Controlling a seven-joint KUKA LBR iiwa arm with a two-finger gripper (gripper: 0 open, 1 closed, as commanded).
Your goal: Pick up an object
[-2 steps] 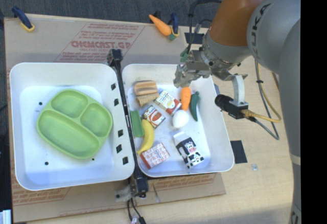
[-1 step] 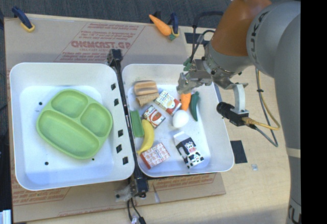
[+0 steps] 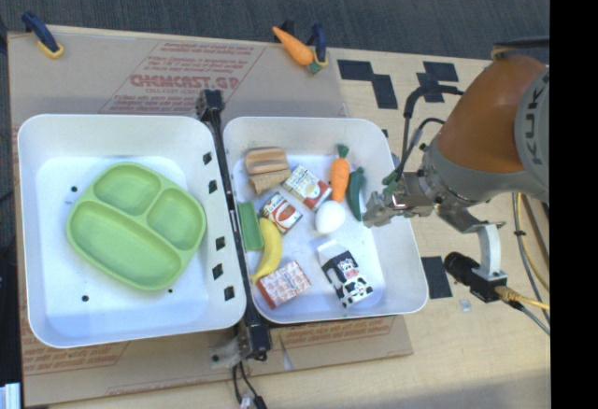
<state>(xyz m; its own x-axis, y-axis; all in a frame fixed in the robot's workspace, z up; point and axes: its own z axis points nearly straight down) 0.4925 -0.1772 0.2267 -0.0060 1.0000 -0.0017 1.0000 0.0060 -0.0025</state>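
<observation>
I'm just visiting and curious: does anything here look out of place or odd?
One thing does: a toy carrot lies outside both bins, on the cardboard at the bench's far edge beside a blue clamp, while another carrot sits among the play food in the right bin. The green plate lies tidily in the left bin.

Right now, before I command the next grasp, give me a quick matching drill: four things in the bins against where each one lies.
Things:
1. green divided plate
2. banana
3. white egg
4. cow-print carton

Places:
A. near front edge of right bin
B. left bin
C. beside the right bin's left wall
D. middle of right bin, just below the carrot

Pairs: 1-B, 2-C, 3-D, 4-A
</observation>
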